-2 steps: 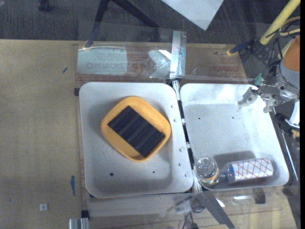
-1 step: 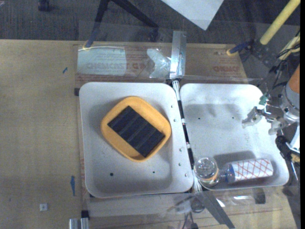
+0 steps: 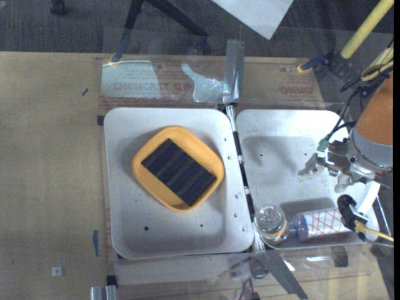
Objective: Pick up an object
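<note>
**Arm over the right bin, bottle along the near wall**

The bench [image 3: 50, 167] bears 2 white bins side by side. The left bin [image 3: 125, 230] holds 1 thing: an orange tray [image 3: 145, 180] with a dark ribbed insert, lying flat near the bin's middle, corners turned toward the walls, free floor all round it. The right bin [image 3: 281, 130] holds a clear bottle [image 3: 294, 225] on its side along the near wall, cap end touching the corner by the divider, red-patterned label toward the arm [image 3: 378, 124].

The gripper [image 3: 322, 165] sits over the middle-right of the right bin, above bare floor, apart from the bottle. Nothing lies between its fingers; how wide they stand I cannot tell, as the wrist hardware blurs them.

The bottle looks the nearer target. To take it well, the fingers should likely straddle the body across its short width, at the labelled part, since a round bottle may roll if nudged along its side. The near wall crowds 1 side, so the finger there has little room; the far side is open floor. The tray is the roomier choice, but its broad flat shape probably needs a grip on a rim.
</note>
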